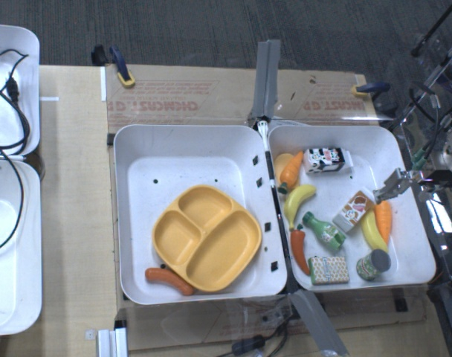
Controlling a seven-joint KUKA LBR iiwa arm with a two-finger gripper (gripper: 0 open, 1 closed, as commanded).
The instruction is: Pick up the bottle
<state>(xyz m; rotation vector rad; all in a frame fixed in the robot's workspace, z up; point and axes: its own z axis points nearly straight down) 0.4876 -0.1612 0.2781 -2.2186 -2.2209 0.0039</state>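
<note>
floor: dark grey ribbed carpet (211,13) | bench: pale wooden top (70,199) | sheet: brown printed cardboard (189,99), blue clamps (120,64) | light: even, soft

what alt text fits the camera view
A green bottle lies among toy food in the right white bin, with the end effector at that bin's right side. The left bin holds a yellow divided plate.

The tool (395,184) is seen low at the right side, its thin metal fingers (388,190) pointed leftward, slightly parted.
</note>
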